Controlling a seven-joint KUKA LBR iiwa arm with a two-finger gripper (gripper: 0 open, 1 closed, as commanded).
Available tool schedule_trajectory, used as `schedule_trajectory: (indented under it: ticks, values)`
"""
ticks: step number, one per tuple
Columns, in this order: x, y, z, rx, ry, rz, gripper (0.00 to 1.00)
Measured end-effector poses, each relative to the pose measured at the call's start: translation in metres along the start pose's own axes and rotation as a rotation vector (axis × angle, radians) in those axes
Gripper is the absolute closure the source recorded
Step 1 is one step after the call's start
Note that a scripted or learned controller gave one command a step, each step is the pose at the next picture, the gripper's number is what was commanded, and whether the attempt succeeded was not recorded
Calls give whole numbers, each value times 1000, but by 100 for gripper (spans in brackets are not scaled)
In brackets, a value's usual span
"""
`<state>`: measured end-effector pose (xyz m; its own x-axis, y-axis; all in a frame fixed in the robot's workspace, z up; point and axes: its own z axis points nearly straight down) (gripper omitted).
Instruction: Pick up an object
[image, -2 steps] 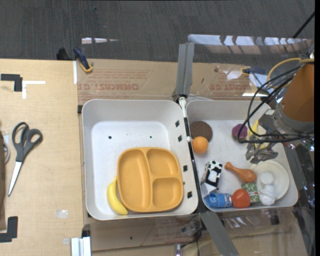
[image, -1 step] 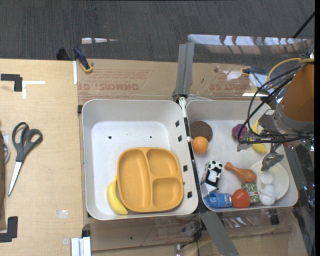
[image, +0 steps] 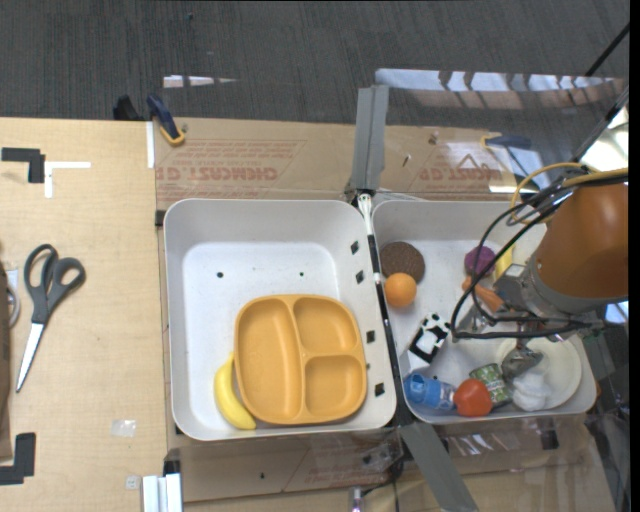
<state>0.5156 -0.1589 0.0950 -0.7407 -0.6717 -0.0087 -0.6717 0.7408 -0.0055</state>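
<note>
The arm (image: 590, 250) reaches into the right bin (image: 440, 228), its claw (image: 522, 360) low over that bin's near right corner. We cannot tell from this high angle whether the claw is open, closed or gripping anything.

The objects on offer crowd around the claw. A white wad (image: 537, 388) lies just below it in the view, so close that we cannot say whether the two touch. A green item (image: 490, 375) sits just to the claw's left, with a red ball (image: 472, 399) and a blue item (image: 428, 392) farther left along the near wall. A black-and-white piece (image: 430, 338) lies well left of the claw. An orange ball (image: 400, 290) and a brown disc (image: 402, 260) lie up and far left of it, by the wall between the bins. A purple thing (image: 480, 262) sits above the claw, partly behind cables.

Well to the claw's left, the left bin (image: 260, 240) holds a yellow plate (image: 300, 357) and a banana (image: 230, 397). Farthest left, scissors (image: 45, 290) rest on the bench (image: 90, 350).
</note>
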Motion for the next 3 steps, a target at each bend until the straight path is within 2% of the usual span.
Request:
schedule_trajectory:
  ticks: [1,2,3]
  values:
    - [-107,-25,3,-3,3,82,0]
    - [-27,-61,2,-2,4,145,0]
    - [-29,-62,-8,1,-2,148,100]
